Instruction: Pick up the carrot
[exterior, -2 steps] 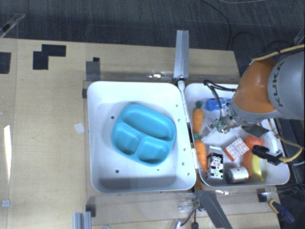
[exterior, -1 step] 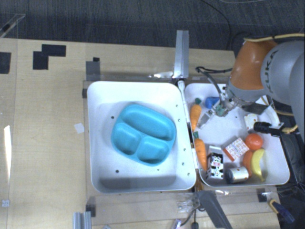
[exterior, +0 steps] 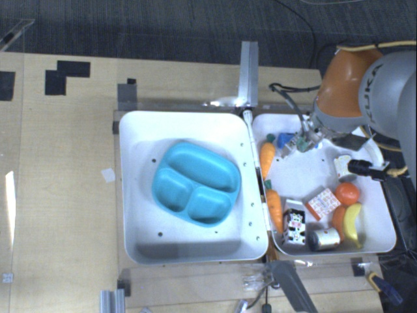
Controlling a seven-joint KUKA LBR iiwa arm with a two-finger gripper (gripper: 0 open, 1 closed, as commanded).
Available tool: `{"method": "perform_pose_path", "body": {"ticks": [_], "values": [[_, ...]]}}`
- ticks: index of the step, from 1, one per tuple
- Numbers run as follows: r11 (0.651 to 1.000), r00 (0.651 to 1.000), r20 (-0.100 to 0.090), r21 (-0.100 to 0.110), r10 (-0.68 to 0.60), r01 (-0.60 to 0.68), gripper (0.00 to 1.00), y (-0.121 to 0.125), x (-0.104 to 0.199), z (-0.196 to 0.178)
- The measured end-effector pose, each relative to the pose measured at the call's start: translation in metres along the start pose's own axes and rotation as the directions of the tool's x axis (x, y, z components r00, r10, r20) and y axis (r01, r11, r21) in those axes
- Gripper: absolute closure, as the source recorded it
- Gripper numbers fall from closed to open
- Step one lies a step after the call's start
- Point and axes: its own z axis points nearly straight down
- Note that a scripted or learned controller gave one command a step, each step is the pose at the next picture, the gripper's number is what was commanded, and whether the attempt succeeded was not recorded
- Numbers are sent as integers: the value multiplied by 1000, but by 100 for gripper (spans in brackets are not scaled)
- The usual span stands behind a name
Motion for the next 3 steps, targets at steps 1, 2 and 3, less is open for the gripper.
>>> {"method": "perform_pose_path", "body": {"ticks": [1,2,3], "values": [[994,994,-3,-1,-109,109,100,0,71,-85],[967,967,-2,-2,-254,254,100,45,45,-84],[967,967,6,-9,-255,255,100,48,44,-97]]}}
